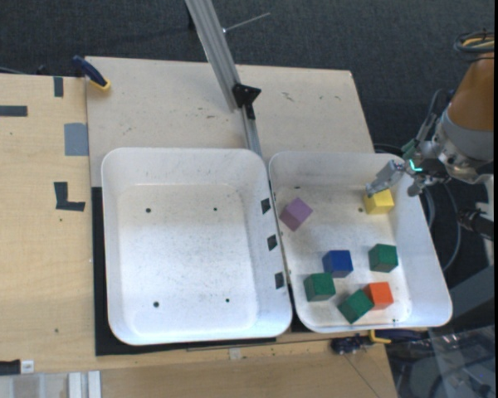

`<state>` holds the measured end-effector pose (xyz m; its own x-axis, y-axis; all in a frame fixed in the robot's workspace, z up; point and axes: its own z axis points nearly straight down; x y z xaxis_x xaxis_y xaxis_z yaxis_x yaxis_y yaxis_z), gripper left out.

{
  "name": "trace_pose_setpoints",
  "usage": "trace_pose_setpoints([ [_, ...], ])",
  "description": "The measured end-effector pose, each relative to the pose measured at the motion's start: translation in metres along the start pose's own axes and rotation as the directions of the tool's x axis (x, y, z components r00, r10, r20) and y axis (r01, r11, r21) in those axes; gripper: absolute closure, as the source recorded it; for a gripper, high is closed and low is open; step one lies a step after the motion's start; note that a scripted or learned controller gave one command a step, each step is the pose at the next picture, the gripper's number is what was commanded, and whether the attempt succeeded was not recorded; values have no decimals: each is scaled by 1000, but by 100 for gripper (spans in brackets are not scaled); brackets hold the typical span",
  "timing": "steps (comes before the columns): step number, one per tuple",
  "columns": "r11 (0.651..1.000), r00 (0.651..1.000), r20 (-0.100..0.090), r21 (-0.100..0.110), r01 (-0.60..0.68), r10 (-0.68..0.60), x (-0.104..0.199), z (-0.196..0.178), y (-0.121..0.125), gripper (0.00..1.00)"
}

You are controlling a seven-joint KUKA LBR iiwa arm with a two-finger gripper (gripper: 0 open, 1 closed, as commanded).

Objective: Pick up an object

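we see the grey arm's gripper (388, 179) over the small yellow block (379, 201) in the right white bin (427, 259).
the block sits at the frame's right, upper part of that bin; whether the jaws pinch it we cannot tell. below lie a purple cube (295, 213), blue cube (338, 262), three green cubes and an orange cube (380, 293).

The arm (473, 110) is cut off by the right edge. The pincer (396, 175) is too small for its finger spacing above the yellow block (380, 201) to be judged.
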<state>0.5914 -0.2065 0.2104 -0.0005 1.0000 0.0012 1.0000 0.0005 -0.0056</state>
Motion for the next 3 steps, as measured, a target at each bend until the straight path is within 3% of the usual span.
trace_pose_setpoints([
  [1, 1000, 1000, 2, -4, 1, -1, 0, -3, 1, 0],
  [2, 1000, 1000, 1, 1, 2, -2, 3, 54, 10, 0],
  [3, 1000, 1000, 9, -10, 0, 0, 0, 92, 13, 0],
])
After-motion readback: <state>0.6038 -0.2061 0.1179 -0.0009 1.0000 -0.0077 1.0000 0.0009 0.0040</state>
